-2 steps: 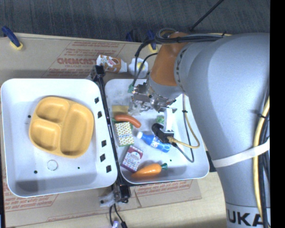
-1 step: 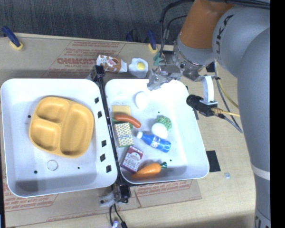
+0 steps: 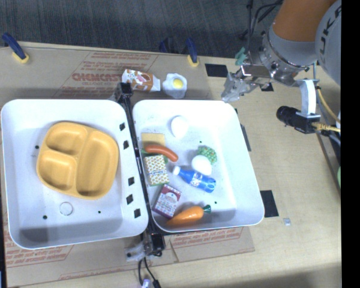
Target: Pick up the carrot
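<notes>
The carrot (image 3: 186,215), orange with a green top, lies at the near edge of the right bin (image 3: 243,179), beside a small red packet (image 3: 167,201). My gripper (image 3: 234,90) hangs above the far right corner of that bin, well away from the carrot, with nothing seen between its fingers. The fingers look slightly apart, pointing down and to the left.
In the right bin lie a hot dog (image 3: 161,152), a blue bottle (image 3: 196,178), a white egg (image 3: 201,164), a green item (image 3: 207,155), a white ball (image 3: 179,126) and a yellow block (image 3: 153,138). The left bin holds a yellow divided plate (image 3: 77,159). A small carton (image 3: 138,80) and a fried egg toy (image 3: 175,84) sit behind the bins.
</notes>
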Tool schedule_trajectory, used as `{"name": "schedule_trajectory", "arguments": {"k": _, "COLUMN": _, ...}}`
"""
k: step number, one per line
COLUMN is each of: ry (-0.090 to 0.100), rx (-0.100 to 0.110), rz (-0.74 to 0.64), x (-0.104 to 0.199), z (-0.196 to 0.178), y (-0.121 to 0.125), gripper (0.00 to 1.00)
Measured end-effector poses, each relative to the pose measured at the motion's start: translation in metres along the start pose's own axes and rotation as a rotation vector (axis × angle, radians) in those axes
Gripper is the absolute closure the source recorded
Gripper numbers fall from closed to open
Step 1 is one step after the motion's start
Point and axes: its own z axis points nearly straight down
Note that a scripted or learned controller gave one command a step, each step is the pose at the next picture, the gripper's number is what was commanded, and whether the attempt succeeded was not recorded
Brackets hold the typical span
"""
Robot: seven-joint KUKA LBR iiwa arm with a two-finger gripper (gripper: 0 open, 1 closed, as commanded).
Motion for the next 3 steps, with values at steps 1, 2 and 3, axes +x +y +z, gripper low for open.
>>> {"name": "schedule_trajectory", "arguments": {"k": 1, "ry": -0.001, "rx": -0.001, "rz": -0.148, "x": -0.048, "z": -0.080, "y": -0.019, "gripper": 1.00}}
{"name": "schedule_trajectory", "arguments": {"k": 2, "ry": -0.002, "rx": -0.003, "rz": -0.426, "x": -0.064, "z": -0.149, "y": -0.056, "gripper": 1.00}}
{"name": "schedule_trajectory", "arguments": {"k": 3, "ry": 0.000, "rx": 0.000, "rz": -0.733, "x": -0.065, "z": -0.108, "y": -0.107, "gripper": 1.00}}
